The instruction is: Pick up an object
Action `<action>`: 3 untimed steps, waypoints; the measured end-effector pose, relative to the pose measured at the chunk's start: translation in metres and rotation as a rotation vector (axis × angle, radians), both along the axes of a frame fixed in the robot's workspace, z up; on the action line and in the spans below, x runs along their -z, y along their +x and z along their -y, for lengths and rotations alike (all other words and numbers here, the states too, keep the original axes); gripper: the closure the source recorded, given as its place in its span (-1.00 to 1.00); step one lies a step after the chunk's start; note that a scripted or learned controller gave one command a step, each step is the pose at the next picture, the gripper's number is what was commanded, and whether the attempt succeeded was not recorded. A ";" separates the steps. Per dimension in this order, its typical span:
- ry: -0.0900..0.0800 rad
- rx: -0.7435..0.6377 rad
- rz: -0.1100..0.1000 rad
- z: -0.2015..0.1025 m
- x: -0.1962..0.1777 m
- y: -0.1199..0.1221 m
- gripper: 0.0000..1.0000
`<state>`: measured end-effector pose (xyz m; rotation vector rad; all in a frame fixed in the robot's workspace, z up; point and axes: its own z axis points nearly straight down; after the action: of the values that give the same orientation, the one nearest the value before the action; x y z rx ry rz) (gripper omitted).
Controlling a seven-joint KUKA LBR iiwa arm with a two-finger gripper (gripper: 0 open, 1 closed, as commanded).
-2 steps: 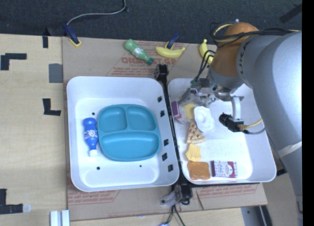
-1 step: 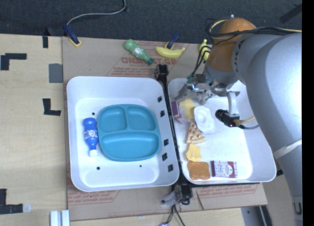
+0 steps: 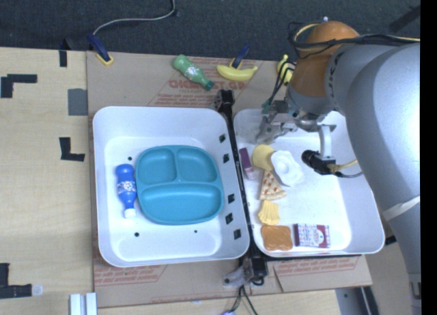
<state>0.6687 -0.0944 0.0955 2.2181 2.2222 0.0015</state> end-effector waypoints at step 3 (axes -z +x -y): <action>-0.001 0.001 0.000 0.002 0.010 -0.030 -1.00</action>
<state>0.6388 -0.0968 0.0859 2.2183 2.2211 0.0010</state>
